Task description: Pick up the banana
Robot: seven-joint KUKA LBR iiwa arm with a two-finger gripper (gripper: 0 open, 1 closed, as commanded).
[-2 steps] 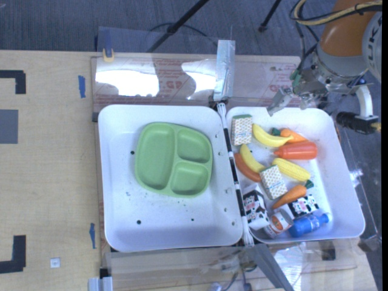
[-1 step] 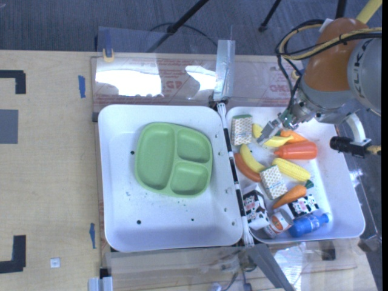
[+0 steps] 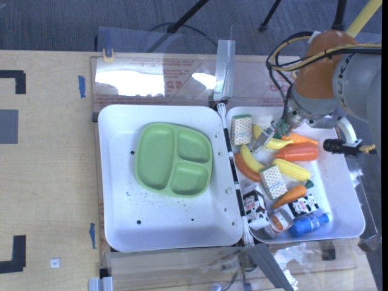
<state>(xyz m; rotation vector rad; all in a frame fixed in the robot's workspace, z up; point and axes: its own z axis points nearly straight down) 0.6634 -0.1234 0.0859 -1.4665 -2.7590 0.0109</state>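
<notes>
I see two white bins side by side on the light wood counter [image 3: 48, 180]. The left bin [image 3: 121, 223] holds a green plate [image 3: 174, 159] with three parts, lying flat near its middle. The right bin [image 3: 345, 205] is full of toy food. The grey arm [image 3: 357, 83] with its orange band comes in from the right and bends down over the top of this bin. Its end effector [image 3: 267, 137] points down and to the left, low over the pile, with its tip just beside a small patterned box [image 3: 242, 130] (I cannot tell if the fingers are open or closed, they are too small and dark). I do not see anything held in it. The banana [image 3: 248, 159] lies just under and to the left of the tip, curved, near the left wall of the right bin, resting against an orange piece below it. Close by are a red-orange pepper [image 3: 297, 152], a yellow corn cob [image 3: 292, 170], a carrot [image 3: 290, 194], and a second patterned block [image 3: 273, 180]. Nearer the front of the bin lie a blue bottle [image 3: 309, 224] and a black and white carton [image 3: 253, 204].
</notes>
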